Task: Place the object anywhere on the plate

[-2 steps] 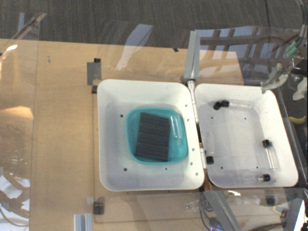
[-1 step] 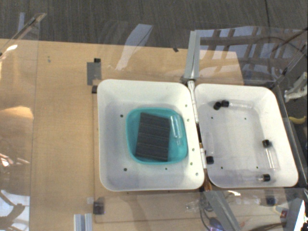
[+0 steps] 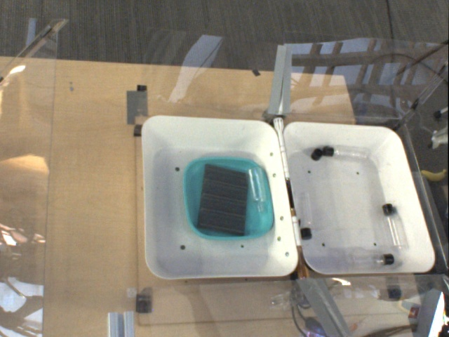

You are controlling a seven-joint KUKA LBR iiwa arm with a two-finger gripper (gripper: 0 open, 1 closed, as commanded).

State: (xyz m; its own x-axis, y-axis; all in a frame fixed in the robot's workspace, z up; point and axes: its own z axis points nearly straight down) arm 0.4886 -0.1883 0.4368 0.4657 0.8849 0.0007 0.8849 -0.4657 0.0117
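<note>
— Far left?
— Bare wooden bench [image 3: 70,209], streaked with glare. Small black bracket [image 3: 138,107] just off the left bin's upper corner.
— Then the left bin [image 3: 161,258]?
— White, shallow, roughly square. Teal plate [image 3: 193,188] lying flat in its middle.
— And the object?
— Dark grey ribbed block [image 3: 224,199], resting flat on the plate, wholly inside its rim, long side running top to bottom. Just beside it on the right, a clear tube [image 3: 258,188], also on the plate, lying along the block's edge.
— Between the bins?
— Grey metal post [image 3: 279,83] running up from the seam.
— Right bin [image 3: 414,209]?
— White as well, pressed against the left one. Black-capped clear pieces near its walls: one at upper left [image 3: 323,152], one on the right side [image 3: 388,209], one at lower right [image 3: 386,260]. Too small and glare-washed to tell more.
</note>
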